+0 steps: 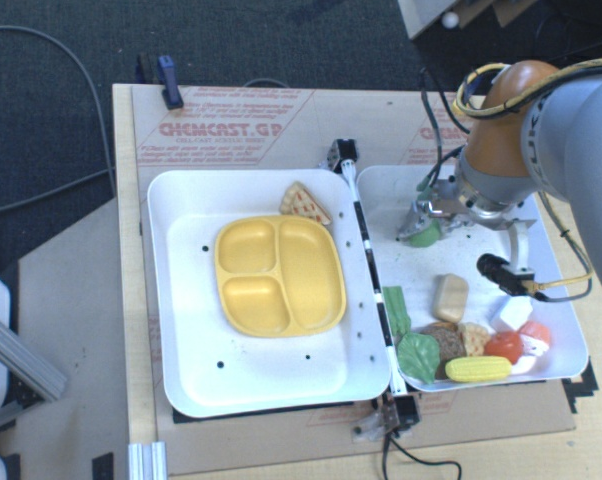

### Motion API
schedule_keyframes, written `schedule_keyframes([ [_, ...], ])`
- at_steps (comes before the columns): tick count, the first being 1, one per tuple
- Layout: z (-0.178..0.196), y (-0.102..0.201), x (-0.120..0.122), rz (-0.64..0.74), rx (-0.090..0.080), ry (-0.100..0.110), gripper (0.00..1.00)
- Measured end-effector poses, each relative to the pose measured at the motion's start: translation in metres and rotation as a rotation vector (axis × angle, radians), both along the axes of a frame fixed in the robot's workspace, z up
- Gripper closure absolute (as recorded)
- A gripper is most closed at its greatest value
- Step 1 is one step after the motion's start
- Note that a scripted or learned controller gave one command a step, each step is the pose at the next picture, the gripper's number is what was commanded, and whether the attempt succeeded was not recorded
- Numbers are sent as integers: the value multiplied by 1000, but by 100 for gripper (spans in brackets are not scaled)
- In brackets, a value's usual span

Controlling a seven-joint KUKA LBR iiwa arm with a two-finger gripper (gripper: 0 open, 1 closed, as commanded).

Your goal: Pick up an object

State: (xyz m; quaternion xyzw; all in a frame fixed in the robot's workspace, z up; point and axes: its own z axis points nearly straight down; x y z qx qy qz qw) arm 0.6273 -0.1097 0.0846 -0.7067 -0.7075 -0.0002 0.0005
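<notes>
We see the gripper (424, 223) low in the right bin (381, 193), upper area, over a green object (421, 234). Finger state: cannot tell. Pickup unconfirmed; lifting remains.

2 white bins fill mid-frame. The left bin (181, 298) holds a yellow divided plate (279, 274) and a waffle piece (304, 204). At right, the gripper (424, 223) hangs over a green item (421, 234); toy food clusters lower right.
</notes>
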Motion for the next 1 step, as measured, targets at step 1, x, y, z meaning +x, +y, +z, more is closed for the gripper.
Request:
schedule_keyframes([
  [1, 101, 97, -15, 0, 0, -2, 100],
])
